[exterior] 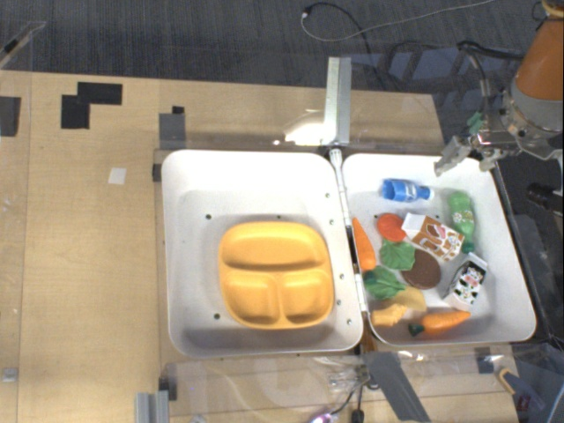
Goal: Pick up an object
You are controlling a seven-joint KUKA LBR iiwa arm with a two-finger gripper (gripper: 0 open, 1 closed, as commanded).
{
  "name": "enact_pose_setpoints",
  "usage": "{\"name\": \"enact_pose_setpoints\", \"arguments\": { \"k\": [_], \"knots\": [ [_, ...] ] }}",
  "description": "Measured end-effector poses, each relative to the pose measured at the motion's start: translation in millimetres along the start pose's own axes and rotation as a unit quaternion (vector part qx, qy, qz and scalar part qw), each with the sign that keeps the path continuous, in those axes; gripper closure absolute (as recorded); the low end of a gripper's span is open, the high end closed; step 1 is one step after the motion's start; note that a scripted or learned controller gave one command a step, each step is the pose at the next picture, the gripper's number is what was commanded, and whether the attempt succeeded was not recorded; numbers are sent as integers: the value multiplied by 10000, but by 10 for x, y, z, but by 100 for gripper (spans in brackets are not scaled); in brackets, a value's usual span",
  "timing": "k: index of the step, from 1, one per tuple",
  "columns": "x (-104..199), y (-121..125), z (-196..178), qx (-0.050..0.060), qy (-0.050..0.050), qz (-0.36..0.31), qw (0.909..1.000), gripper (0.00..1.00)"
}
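The gripper (460, 152) is seen above the far right corner of the right bin (520, 311); whether it is spread or closed cannot be told, and nothing is seen in it. Just below and left of it lies a blue bottle (405, 190). Further below are a green object (461, 213), a red tomato (391, 226), a patterned packet (438, 238), a brown disc (422, 271), a cow-print carton (467, 283) and an orange carrot (443, 322). Well to its left, a yellow divided tray (275, 271) rests in the left bin (185, 236).
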State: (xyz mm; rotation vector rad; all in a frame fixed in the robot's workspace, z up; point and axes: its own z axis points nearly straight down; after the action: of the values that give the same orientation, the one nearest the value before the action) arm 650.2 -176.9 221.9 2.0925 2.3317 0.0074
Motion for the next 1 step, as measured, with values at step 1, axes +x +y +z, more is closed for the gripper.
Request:
{"name": "enact_pose_setpoints", "arguments": {
  "k": [1],
  "knots": [
    [-301, 177, -209, 1, -5, -303, 9995, 0]
  ]
}}
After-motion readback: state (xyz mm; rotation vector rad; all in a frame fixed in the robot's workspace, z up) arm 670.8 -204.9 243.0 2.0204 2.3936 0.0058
